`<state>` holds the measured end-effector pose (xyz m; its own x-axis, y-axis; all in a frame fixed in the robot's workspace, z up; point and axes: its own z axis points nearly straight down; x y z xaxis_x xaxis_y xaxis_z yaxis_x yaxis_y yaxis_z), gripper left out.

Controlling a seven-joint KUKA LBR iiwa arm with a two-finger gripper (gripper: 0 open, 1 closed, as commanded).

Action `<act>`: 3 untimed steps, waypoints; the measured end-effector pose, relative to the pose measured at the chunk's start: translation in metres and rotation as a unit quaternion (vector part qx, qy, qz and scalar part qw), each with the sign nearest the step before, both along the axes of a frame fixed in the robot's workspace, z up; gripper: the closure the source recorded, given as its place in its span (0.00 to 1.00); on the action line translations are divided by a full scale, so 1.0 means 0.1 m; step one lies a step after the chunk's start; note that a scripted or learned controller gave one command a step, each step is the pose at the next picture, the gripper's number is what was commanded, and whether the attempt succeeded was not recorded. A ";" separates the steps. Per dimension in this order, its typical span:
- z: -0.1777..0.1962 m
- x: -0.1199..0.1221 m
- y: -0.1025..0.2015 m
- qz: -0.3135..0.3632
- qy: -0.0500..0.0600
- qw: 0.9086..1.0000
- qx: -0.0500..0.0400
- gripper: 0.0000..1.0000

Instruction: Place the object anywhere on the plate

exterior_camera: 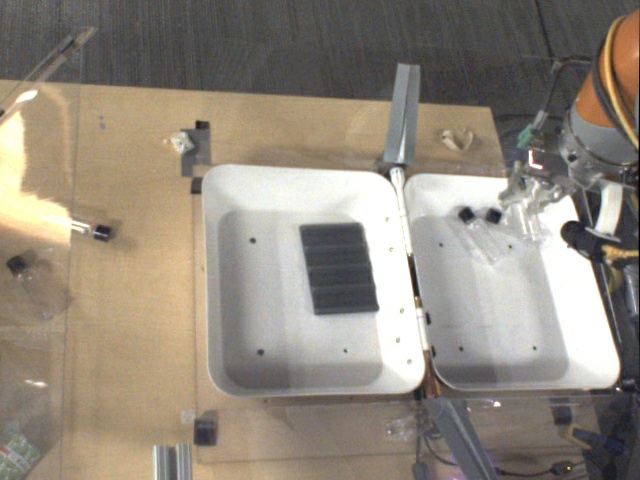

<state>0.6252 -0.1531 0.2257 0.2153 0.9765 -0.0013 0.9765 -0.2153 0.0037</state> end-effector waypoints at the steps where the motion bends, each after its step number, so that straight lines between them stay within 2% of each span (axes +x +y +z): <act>1: -0.41 0.01 1.03 -0.046 0.000 0.999 0.001 1.00; 2: -0.41 -0.19 1.56 -0.077 0.000 0.997 0.002 1.00; 3: -0.41 -0.36 1.98 0.113 0.000 0.994 0.001 1.00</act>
<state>0.5889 0.0450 0.1851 -0.0104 0.9999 0.0014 0.9999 0.0104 0.0037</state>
